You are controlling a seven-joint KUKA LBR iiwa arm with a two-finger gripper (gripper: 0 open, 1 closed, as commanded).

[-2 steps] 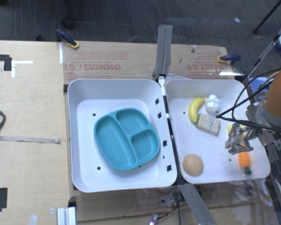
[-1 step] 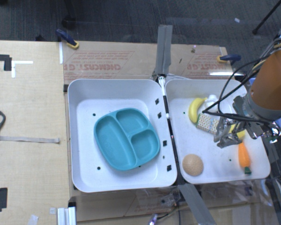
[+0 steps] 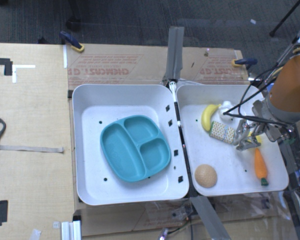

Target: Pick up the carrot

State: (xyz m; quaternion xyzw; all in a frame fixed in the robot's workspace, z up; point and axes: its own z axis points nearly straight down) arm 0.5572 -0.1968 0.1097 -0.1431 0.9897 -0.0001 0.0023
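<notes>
1 fixed camera above the bench, angled down on 2 white bins [image 3: 82, 149], arm [image 3: 290, 86] entering from right

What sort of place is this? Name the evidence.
Probably a robotics lab test bench: two white bins taped onto cardboard, toy food such as a carrot and banana, and an arm's pincer reaching in.

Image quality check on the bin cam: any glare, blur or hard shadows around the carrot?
Camera view: even, soft light, no hard shadows; the carrot is sharp enough, with a faint shadow on the white right bin. The gripper is slightly soft and cluttered by cables. The blue tray shows no glare.
</notes>
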